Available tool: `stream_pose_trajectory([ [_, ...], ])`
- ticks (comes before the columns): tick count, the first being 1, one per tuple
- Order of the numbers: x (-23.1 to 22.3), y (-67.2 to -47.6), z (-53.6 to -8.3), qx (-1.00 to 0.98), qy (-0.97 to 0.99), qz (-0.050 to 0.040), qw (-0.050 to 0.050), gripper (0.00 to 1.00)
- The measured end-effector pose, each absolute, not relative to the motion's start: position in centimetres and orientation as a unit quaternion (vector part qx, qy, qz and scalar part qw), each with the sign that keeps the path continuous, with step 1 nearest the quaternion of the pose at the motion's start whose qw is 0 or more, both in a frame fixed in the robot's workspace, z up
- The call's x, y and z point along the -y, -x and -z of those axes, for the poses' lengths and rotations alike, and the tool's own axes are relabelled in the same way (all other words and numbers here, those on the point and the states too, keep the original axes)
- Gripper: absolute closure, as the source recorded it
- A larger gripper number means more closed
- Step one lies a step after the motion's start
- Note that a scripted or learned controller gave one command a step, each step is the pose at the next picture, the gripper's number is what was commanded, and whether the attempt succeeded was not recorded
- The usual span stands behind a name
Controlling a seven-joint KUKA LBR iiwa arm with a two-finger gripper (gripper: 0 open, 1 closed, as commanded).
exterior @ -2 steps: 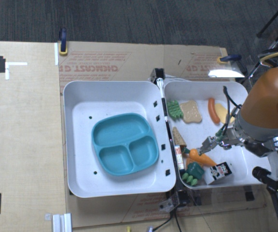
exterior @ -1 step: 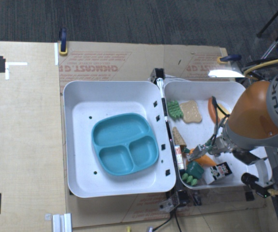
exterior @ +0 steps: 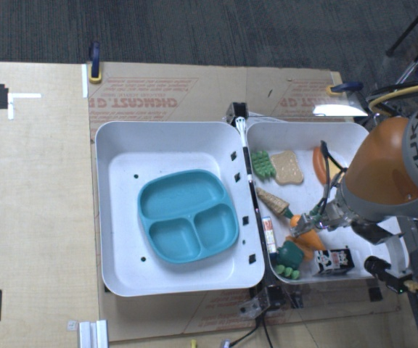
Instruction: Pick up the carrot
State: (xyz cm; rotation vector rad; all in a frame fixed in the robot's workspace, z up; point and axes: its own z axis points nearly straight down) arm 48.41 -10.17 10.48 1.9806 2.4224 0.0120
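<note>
We're seeing the tool [exterior: 307,223] hanging low in the right bin [exterior: 354,130] with the carrot [exterior: 305,236] lying right under its tips near the bin's front, beside a green toy [exterior: 290,258], though honestly we can't tell if it's gripping anything.

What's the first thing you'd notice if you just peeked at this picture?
Probably the big blue divided plate, sitting alone in the left white bin. Next, the arm's shiny orange band over the right bin, where the gripper reaches down by an orange carrot among toy foods.
</note>
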Motion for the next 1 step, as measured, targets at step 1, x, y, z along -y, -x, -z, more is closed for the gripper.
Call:
stream_pose_trajectory([
  [1, 2.07, -48.97, -19.12, -0.741, -0.671, 0.0003, 0.0, 1.0],
])
